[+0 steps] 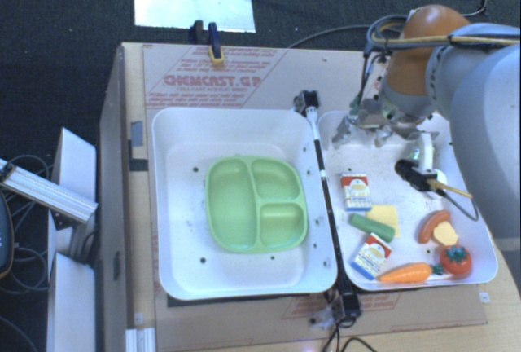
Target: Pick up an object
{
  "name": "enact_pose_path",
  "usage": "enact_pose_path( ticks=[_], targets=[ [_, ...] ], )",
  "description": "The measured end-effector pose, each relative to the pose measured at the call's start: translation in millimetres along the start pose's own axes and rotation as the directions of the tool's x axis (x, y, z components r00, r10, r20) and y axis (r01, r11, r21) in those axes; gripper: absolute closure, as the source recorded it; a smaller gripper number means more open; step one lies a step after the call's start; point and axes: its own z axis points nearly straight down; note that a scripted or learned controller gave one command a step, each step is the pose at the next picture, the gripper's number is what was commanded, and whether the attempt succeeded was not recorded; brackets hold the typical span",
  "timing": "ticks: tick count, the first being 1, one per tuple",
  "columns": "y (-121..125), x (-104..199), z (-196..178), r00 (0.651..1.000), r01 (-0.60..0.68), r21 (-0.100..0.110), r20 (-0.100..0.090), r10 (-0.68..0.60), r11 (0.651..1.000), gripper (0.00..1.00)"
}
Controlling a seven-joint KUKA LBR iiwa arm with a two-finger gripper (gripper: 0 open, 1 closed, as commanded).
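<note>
Camera view showed you the claw [362, 133] spread, pinching nothing, above the right-hand bin's [407, 208] far end; the carrot [404, 272] and other toys lay untouched, so the pick remained.

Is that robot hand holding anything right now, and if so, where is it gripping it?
Nothing is held. The gripper is open over the far end of the right bin, with nothing between its fingers.

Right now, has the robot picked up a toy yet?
Done: the tool is over the far end of the right bin. In hand: nothing I can see. Left: going down to a toy, like the carrot or tomato, and lifting it.
</note>
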Motion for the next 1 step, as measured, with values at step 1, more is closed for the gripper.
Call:
enact_pose_path(
  ticks=[1],
  targets=[
    [-1.4,-13.6,11.2,1.0,-0.007,0.003,0.0,0.007,1.0,0.0]
  ],
)
